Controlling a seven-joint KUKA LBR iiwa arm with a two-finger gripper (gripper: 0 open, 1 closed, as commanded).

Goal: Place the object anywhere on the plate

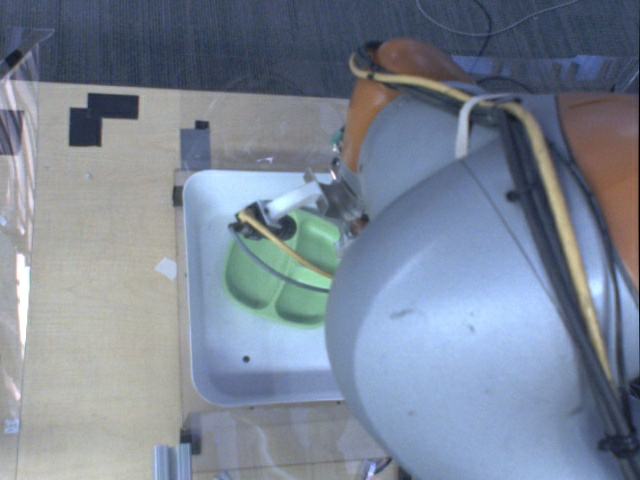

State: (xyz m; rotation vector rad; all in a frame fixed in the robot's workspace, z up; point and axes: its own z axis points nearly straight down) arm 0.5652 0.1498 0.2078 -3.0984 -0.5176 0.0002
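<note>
A light green plate [255,273] with divided compartments lies in the middle of the left white bin [205,308]. My gripper [335,208] hangs low over the plate's upper right part, coming in from the right. The big grey arm body covers the plate's right side and whatever lies under the gripper.
The arm [480,308] blocks the whole right half of the view, including the right bin. A tiny dark speck [246,359] sits on the left bin's floor near its front. The wooden bench [90,318] lies to the left, with black marks [100,118] and a metal bracket [195,146] at the back.
</note>
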